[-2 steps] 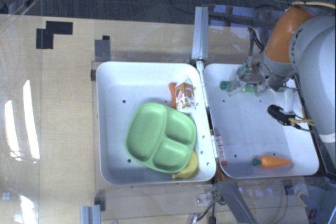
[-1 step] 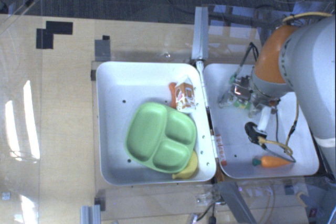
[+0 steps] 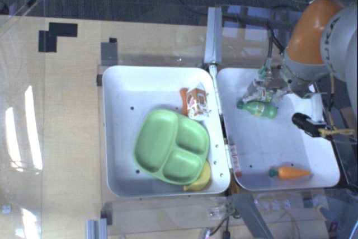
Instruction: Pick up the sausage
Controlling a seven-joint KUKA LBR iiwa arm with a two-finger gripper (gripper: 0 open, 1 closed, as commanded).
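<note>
Currently the metal gripper [image 3: 267, 90], whose state I cannot tell, is hanging over the right white bin [image 3: 263, 145] while the thin orange-red sausage [image 3: 183, 100] is lying leftward, pointing far-to-near.

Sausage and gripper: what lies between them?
In the camera view, a small carton touching the sausage, then the two bins' adjoining walls, lie before the gripper.
</note>
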